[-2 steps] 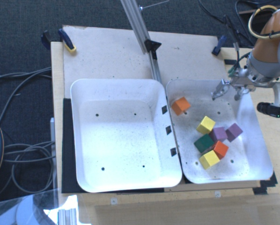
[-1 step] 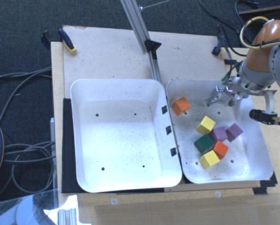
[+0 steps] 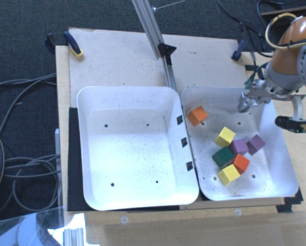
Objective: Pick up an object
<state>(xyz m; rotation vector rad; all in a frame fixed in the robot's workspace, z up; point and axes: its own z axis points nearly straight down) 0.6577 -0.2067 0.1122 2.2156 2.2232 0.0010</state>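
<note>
Seven small cubes lie right of centre: an orange cube (image 3: 197, 116) apart, upper left of a yellow, green, purple, orange-red cluster (image 3: 235, 155).

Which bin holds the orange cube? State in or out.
In. The orange cube lies on the floor of the right bin, near its left wall, apart from the other cubes.

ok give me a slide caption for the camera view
Pincer hovers over right bin, beside orange cube and clustered blocks.
</note>
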